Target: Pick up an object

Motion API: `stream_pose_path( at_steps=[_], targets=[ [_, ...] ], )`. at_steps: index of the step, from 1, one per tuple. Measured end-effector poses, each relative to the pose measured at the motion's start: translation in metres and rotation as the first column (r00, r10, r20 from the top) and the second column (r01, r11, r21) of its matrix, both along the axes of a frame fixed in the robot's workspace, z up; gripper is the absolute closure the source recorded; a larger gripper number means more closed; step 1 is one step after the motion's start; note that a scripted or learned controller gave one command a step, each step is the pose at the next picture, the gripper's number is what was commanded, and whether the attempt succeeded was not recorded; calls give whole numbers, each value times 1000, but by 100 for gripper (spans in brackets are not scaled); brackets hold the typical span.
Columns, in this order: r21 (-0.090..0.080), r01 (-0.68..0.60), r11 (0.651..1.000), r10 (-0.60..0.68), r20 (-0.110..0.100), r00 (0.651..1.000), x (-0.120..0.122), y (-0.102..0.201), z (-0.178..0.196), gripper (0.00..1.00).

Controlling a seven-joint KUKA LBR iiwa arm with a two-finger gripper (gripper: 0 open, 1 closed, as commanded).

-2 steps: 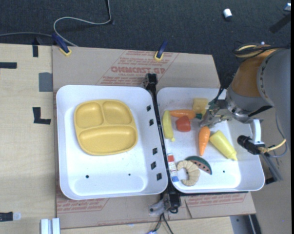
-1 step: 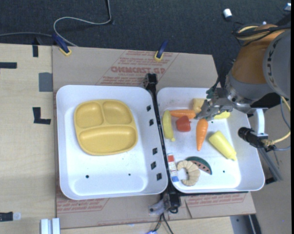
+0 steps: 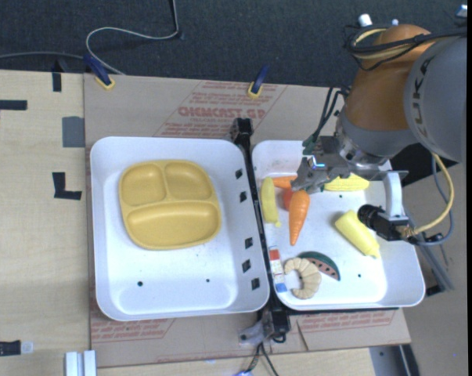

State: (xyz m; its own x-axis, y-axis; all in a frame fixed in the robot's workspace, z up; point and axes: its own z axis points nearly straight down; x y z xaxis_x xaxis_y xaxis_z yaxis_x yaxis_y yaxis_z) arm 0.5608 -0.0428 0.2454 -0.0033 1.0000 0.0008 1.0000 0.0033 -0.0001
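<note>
The right bin point(image 3: 400, 284) holds several toy foods. An orange carrot point(image 3: 297, 215) lies near its left side, tip toward the front. My gripper point(image 3: 309, 176) hangs over the carrot's thick end, next to a small orange piece point(image 3: 282, 183). A yellow corn cob point(image 3: 347, 183) lies just right of the gripper, partly hidden by the wrist. A yellow banana-like piece point(image 3: 268, 202) lies along the bin's left wall. Nothing is visibly lifted.
A yellow wedge point(image 3: 358, 233), a watermelon slice point(image 3: 323, 263) and a beige ring-shaped piece point(image 3: 304, 277) lie toward the front of the right bin. The left bin point(image 3: 110, 288) holds a yellow divided plate point(image 3: 171, 203). A black clamp point(image 3: 242, 128) sits between the bins.
</note>
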Motion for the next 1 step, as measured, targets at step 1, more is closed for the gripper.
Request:
stream_pose_path(
  at_steps=[1],
  targets=[
    [-1,2,1000,-2,-1,1000,-7,27,5,100]
  ],
)
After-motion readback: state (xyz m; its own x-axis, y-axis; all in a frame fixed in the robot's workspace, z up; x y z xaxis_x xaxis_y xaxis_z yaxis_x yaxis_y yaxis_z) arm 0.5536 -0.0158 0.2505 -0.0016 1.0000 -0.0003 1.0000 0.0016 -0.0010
